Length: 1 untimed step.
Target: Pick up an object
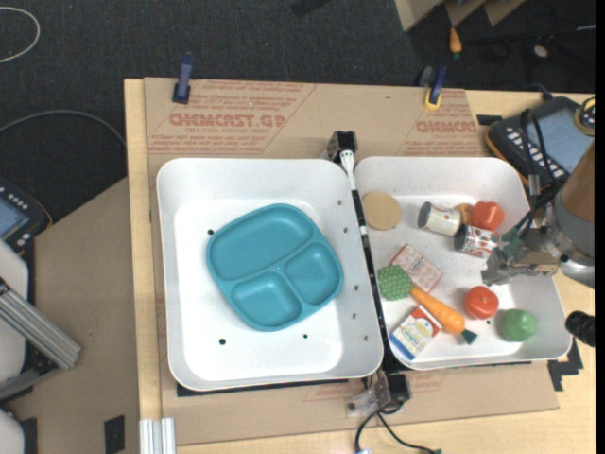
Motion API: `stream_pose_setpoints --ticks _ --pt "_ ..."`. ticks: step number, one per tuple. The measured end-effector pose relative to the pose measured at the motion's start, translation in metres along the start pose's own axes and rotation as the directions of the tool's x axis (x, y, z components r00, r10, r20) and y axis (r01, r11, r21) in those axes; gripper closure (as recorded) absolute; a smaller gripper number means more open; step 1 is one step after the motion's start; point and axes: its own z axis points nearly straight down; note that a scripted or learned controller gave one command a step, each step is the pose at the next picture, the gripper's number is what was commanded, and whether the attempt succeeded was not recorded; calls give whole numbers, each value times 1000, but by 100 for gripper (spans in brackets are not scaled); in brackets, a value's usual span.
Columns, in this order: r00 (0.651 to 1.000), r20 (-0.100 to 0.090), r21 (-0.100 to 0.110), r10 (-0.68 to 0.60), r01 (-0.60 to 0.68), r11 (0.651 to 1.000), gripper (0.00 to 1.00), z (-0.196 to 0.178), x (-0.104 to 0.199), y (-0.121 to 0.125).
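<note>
The right bin [444,170] holds several small items: a tan round disc [382,210], a small can [440,218], a red tomato-like piece [487,215], a patterned card [417,267], a green waffle-textured piece [397,283], an orange carrot [439,310], a small carton [413,334], a red apple-like ball [480,302] and a green ball [517,324]. My gripper [503,265] hangs at the bin's right side, just above the red ball and right of the card. Nothing shows between its fingers.
The left bin [180,282] carries a teal divided plate [274,265]. Clamps sit at the board's back edge [182,79] [436,88]. A black pendant [529,140] lies at the far right behind the arm [577,216].
</note>
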Motion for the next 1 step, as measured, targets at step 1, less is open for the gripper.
stream_pose_setpoints --ticks 1 --pt "1000 3 -8 -2 2 1000 100 -14 1 2"
